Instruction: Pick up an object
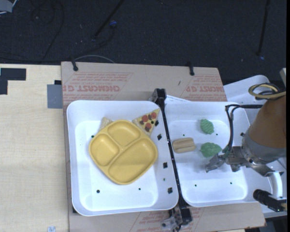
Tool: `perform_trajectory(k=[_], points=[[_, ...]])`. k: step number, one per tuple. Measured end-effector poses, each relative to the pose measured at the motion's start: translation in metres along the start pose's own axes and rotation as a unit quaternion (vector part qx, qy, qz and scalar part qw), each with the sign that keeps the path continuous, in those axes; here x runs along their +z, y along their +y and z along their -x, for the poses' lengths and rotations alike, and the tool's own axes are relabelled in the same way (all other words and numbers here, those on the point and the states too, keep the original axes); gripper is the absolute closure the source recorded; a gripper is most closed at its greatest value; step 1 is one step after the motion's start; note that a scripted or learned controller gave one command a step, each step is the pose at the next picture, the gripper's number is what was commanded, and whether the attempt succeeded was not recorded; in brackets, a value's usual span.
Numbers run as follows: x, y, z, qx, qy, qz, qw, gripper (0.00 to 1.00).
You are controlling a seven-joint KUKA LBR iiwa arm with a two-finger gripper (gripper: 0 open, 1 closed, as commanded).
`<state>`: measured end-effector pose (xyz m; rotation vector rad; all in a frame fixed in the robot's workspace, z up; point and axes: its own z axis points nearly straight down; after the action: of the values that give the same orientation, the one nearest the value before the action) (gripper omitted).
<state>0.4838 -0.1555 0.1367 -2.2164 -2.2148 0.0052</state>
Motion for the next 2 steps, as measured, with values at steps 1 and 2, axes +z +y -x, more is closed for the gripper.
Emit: perform_trajectory(k=[1,2], points=[[0.050,0.000,0.000,0.000,-0.001,0.003,1.0000,0.00],[0.038,0.001,0.000,0.002,-0.001,0.003,1.0000,1.00]])
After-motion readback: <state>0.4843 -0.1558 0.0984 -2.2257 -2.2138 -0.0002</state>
